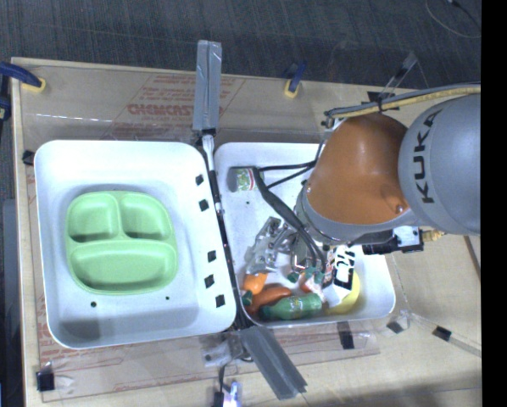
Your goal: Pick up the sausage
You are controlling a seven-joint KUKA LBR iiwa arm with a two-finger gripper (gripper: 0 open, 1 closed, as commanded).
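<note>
In the right bin (236, 227), a pile of toy food lies along the near wall. A reddish-orange piece (269, 294) at the pile's left end looks like the sausage, with a small orange piece (252, 281) beside it. My gripper (273, 246) hangs low over the bin's middle, just above and slightly left of the pile. The view does not show anything held in it. The arm's orange band (359, 172) and grey wrist cover the right half of the bin.
A green cucumber-like piece (294, 307) and a yellow banana (352, 295) lie right of the sausage. A small can (241, 178) sits in the bin's far left corner. The left bin (50, 227) holds a green divided plate (77, 265).
</note>
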